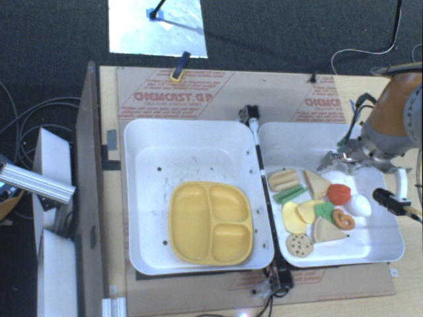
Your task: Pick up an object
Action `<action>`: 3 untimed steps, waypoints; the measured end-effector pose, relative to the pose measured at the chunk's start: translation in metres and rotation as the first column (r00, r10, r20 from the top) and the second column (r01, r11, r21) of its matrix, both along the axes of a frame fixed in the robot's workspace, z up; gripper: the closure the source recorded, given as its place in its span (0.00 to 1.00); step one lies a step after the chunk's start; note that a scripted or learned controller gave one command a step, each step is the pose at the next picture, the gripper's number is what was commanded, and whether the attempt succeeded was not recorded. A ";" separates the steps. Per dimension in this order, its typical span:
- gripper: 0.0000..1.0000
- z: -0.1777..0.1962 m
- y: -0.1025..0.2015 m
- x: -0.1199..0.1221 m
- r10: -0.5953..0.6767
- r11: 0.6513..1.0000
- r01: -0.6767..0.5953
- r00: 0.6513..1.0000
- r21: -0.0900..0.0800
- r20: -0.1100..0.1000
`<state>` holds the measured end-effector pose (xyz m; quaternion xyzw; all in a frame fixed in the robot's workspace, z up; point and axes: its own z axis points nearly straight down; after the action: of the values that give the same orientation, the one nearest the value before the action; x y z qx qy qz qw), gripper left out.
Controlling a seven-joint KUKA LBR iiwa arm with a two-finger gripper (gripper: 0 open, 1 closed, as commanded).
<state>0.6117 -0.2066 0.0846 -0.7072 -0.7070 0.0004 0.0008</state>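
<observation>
The bench (218, 88) is the biggest thing here, a board sheet printed in red with what reads as "CHEMCAST GP", repeated across it at angles. No other writing is legible from where I stand.

On it sit two shallow white bins side by side. The left bin (152, 150) holds a yellow divided tray (211, 222) with three compartments, lying flat toward the near side. The right bin (383, 243) holds a heap of toy food crowded in its middle.

The arm (396, 114) comes in from the right, its orange band above the grey wrist, and hangs over the far right part of the right bin. The gripper (345, 158) sits low over the bin floor just behind the heap, near the red tomato (340, 193) and the sandwich wedge (317, 185). I cannot tell whether it is spread or closed; nothing shows caught in it.

So I judge the task is at the approach stage: no object is lifted yet. The next move calls for settling on one piece and coming down squarely over it, which looks tricky since the pieces touch and overlap.

Among the smaller pieces: a bread roll (283, 178) with a green bean pod (288, 193) just beside it, a white egg (360, 205), a small pretzel (342, 218), and a chocolate-chip cookie (299, 245) at the near edge, a little apart and perhaps the easiest target.
</observation>
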 end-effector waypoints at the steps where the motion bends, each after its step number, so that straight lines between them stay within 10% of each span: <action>1: 0.00 0.000 0.011 -0.045 0.001 1.000 -0.001 1.000 0.000 0.000; 2: 0.00 0.000 -0.001 -0.080 -0.001 1.000 0.001 1.000 -0.001 0.001; 3: 1.00 0.010 0.000 -0.077 0.002 1.000 -0.002 1.000 -0.001 0.005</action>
<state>0.5347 -0.2064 0.0950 -0.7065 -0.7077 -0.0011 -0.0015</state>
